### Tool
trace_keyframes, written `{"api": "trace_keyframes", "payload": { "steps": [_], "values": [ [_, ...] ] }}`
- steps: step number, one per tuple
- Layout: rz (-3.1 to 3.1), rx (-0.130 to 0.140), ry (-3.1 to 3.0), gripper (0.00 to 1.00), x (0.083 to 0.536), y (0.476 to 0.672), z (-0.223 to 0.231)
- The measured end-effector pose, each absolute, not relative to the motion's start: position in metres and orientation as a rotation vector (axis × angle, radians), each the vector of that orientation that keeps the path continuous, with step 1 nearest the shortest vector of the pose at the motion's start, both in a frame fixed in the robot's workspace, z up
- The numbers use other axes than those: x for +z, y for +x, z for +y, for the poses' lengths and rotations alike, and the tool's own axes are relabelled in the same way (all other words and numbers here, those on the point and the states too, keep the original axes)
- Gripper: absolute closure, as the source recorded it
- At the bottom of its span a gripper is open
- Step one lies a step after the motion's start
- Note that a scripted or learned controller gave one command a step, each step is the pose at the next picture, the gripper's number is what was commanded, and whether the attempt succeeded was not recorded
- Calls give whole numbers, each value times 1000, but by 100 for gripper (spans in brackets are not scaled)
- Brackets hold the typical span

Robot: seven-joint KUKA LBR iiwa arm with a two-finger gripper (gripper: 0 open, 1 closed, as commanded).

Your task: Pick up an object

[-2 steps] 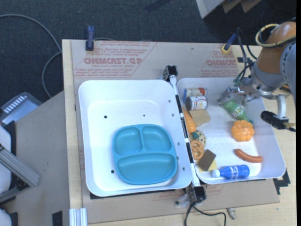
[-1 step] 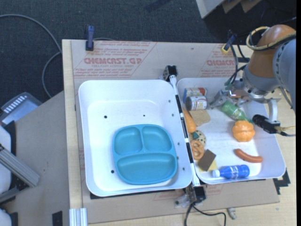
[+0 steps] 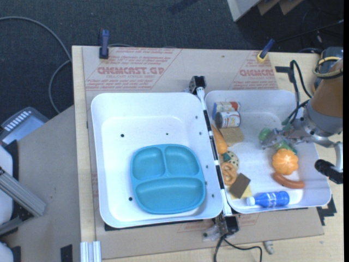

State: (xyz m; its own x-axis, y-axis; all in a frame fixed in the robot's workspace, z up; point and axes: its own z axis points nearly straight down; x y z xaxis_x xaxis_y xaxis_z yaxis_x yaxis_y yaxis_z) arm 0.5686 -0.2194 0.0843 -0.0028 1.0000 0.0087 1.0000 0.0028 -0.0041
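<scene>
Reaching in from the right, your hand (image 3: 278, 138) sits low in the right bin (image 3: 256, 100), over a small green item (image 3: 265, 134); its opening cannot be told. The orange (image 3: 285, 161) lies just below the hand, nearest of all; the blue-capped bottle (image 3: 268, 200) lies farther, long axis left-right.

From my feed I count 2 white bins (image 3: 109, 146), 1 blue divided plate (image 3: 167, 178), 1 can (image 3: 227, 114), 1 orange (image 3: 285, 161), 1 carrot (image 3: 219, 140), 1 pretzel (image 3: 229, 173), 1 blue bottle (image 3: 269, 200), 1 sausage (image 3: 288, 182).
</scene>
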Motion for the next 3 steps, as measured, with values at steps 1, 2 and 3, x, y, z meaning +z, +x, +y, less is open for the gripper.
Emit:
{"api": "trace_keyframes", "payload": {
  "steps": [1, 2, 3],
  "values": [
    [-2221, 0, -2219, 0, 84, 514, -138],
    [-2222, -1, -2222, 100, 94, 515, -139],
    [-2223, -1, -2221, 100, 180, 526, -109]
  ]
}}
